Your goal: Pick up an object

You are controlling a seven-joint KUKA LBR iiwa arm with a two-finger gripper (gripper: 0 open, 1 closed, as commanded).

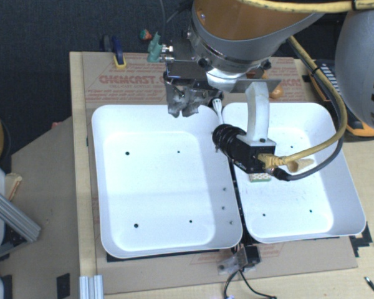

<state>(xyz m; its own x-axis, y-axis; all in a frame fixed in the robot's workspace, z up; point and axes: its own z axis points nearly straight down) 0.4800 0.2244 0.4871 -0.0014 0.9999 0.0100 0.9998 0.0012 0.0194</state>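
My gripper (pixel 183 107) hangs from the grey and orange wrist over the far rim of the left bin (pixel 156 192), near its right corner. I see nothing held in it. A pale beige object (pixel 304 163) lies in the right bin (pixel 299 213), partly behind a yellow cable. A small orange thing (pixel 276 93) sits just beyond the right bin's far rim, half hidden by the arm.
A black module (pixel 237 147) with a yellow cable (pixel 318 147) hangs off the arm over the divide between the bins. A blue and yellow clamp (pixel 118 52) and a green clamp (pixel 154 46) stand at the bench's far edge.
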